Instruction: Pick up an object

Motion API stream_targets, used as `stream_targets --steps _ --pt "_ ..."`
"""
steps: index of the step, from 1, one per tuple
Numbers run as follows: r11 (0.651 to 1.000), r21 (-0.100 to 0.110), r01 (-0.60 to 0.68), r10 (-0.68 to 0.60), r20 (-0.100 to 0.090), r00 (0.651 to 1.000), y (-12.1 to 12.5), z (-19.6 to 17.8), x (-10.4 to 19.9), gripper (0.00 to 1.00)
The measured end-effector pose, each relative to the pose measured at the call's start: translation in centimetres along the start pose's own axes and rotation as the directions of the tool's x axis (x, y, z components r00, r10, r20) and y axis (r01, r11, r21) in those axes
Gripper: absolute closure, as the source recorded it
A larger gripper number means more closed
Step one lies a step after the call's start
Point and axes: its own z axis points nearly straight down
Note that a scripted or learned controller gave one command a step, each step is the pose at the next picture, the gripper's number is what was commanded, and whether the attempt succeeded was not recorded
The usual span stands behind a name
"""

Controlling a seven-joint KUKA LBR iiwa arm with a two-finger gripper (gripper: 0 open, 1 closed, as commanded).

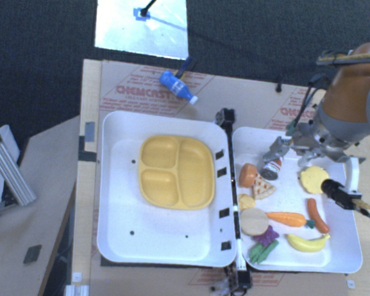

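arm [361, 82] reaching in over right bin [349, 255] | left bin [110, 234] holding yellow tray [175, 172] | gripper [286, 148] fingers apart, straddling small bottle [272, 165] at bin's upper left, nothing gripped | step: closing in; next: clamping then lifting

dark carpet floor [39, 47], pale square panel [143, 17] lying on it up top, tan wood surface [87, 168] with protective sheet printed in red [138, 88], slanted aluminium rail [3, 164] at left edge
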Motion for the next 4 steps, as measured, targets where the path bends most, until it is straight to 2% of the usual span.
stream_targets --steps 1,2,3,4 --pt "1.0 -0.013 0.002 -0.002 0.001 1.0 0.3 -0.7 0.0 0.0" --pt "1.0 -0.009 0.0 0.0 0.001 1.0 0.2 5.5 -0.3 0.0" --pt "0.999 -0.033 -0.008 0.008 0.018 1.0 0.2 9.5 -2.0 0.0" --pt "1.0 -0.026 -0.008 0.008 0.019 1.0 0.5 12.0 -3.1 0.0"
